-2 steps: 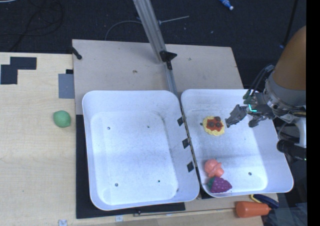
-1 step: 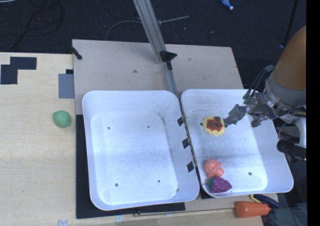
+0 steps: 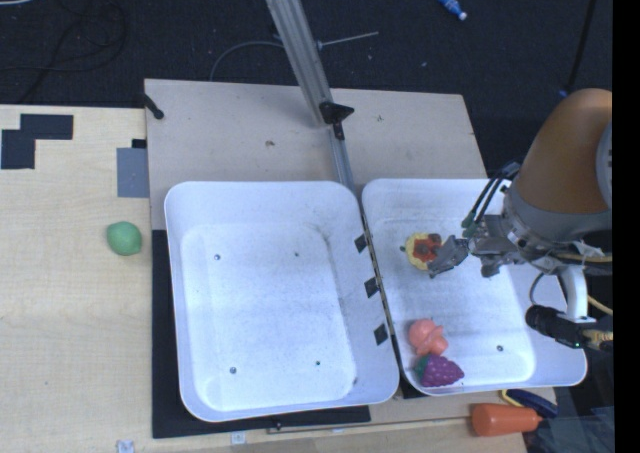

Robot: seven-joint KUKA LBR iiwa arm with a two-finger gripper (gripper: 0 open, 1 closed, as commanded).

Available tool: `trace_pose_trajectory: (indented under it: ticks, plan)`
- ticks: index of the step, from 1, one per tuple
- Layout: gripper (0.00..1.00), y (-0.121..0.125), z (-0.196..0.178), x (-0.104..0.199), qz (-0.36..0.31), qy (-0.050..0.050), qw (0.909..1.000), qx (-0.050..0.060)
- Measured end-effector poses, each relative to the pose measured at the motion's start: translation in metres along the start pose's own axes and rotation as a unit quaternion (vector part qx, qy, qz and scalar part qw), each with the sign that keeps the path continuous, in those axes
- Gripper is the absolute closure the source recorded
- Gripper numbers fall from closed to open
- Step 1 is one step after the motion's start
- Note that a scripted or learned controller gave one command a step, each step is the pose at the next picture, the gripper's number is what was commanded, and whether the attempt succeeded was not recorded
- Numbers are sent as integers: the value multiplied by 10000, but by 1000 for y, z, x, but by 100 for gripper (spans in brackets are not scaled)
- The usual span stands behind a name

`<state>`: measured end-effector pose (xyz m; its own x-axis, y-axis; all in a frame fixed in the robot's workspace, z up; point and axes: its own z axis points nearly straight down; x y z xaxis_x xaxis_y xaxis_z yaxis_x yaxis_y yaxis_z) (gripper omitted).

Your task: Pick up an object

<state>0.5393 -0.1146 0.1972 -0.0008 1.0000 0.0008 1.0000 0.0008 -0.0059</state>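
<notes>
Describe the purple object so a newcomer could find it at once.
Start at the right-hand white bin and follow it to its near rim. The purple object lies there, touching a pink-orange toy just behind it. It alone is purple and knobbly, like a grape bunch.

The arm (image 3: 560, 166) is a rounded shell with a broad orange band and a grey segment beside it. Below sits a grey wrist block with dark metal linkages, thin black cables looping off it, and a small dark pincer (image 3: 447, 255).
</notes>
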Motion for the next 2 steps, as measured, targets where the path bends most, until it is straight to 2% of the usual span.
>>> trace_pose_trajectory:
  ticks: [2]
  plan:
    - [0,-1,88,6,2,0,10000,-6]
